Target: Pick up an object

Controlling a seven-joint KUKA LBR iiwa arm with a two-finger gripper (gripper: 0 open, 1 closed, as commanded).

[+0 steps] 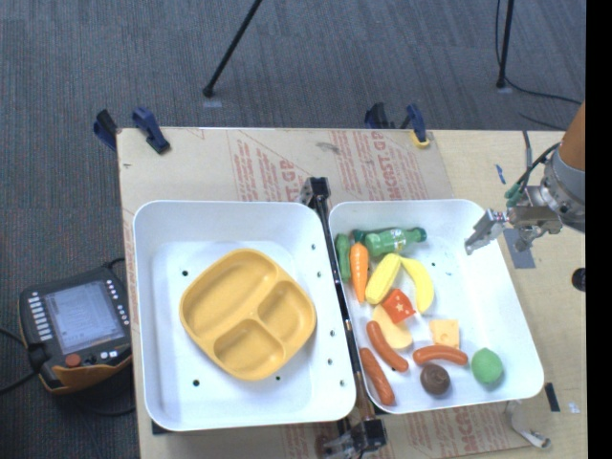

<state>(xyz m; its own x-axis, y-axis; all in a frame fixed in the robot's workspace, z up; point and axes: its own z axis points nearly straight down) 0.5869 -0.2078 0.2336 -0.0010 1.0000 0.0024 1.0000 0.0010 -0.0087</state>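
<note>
The gripper (499, 232) is held above the right bin's (497, 285) far right edge, fingers spread apart and clasping nothing, toy food (402, 295) being heaped below.

- Green bottle (390, 240): on its side, nearest the gripper (499, 229), just to its left in the camera view.
- Carrot (359, 271) and 2 bananas (402, 280): lower left of the gripper, packed together.
- Red wedge (399, 306) and yellow cheese cube (444, 333): below the bananas.
- 3 sausages (387, 347): far lower left, lying flat.
- Brown ball (435, 380) and green lime (488, 367): farthest below the gripper.
</note>
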